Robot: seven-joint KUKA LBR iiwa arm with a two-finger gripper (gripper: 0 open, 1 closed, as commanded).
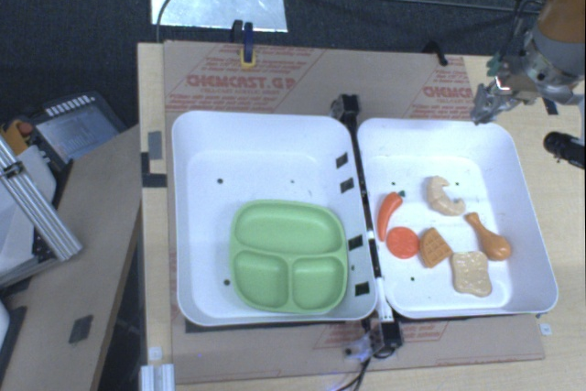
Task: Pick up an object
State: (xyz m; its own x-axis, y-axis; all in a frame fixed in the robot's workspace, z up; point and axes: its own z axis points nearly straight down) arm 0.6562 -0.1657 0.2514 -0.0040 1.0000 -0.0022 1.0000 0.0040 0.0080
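The right white bin (pixel 513 151) holds several toy foods: an orange-red carrot (pixel 390 209), a red tomato slice (pixel 402 242), a waffle piece (pixel 435 247), a slice of toast (pixel 471 273), a chicken drumstick (pixel 488 236) and a pale croissant-like piece (pixel 443 196). My gripper (pixel 483 108) hangs over the bin's far right corner, well above and behind the foods, with nothing visibly held. Its fingers are too small and dark to read.
The left white bin (pixel 211 151) holds a green three-compartment plate (pixel 288 255). A black divider (pixel 357 188) runs between the bins. A yellow clamp (pixel 246 46) sits at the bench's far edge, and grey equipment (pixel 55 160) stands at the left.
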